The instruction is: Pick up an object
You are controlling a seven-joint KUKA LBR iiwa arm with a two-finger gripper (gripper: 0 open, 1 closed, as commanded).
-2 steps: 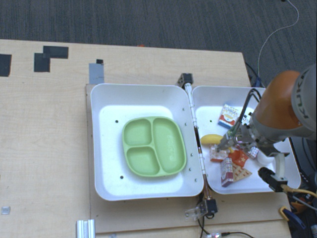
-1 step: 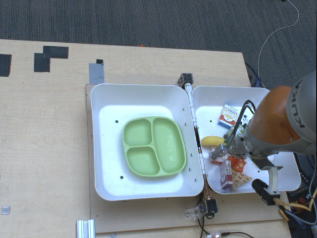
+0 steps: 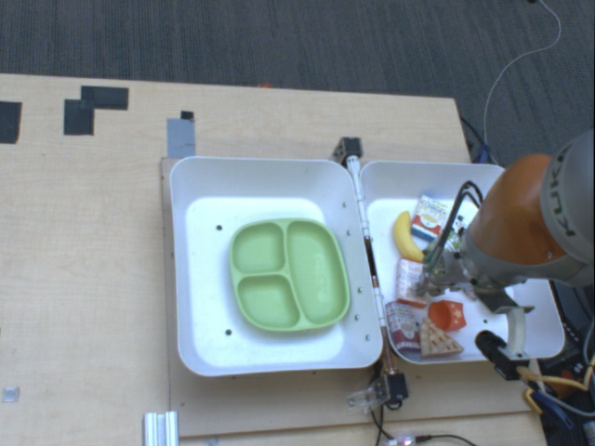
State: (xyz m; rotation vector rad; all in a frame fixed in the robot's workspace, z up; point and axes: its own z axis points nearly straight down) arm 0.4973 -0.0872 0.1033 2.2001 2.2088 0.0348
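Grey arm (image 3: 530, 221) over right bin (image 3: 465, 173), hand (image 3: 435, 282) among packets, grip state unclear

A pale green divided plate (image 3: 290, 275) is lying in the white left bin (image 3: 200, 277), and the table (image 3: 84, 277) is showing light wood. In the white right bin (image 3: 548, 337), a yellow banana (image 3: 403, 236) and a red-orange piece (image 3: 447, 315) are showing beside the arm's orange band (image 3: 521, 214).

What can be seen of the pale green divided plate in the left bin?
The pale green divided plate looks like moulded plastic, a rounded rectangle with three compartments: two small ones on the left, one long one on the right. It lies flat, slightly rotated, about mid-floor in the left white bin, touching nothing else.
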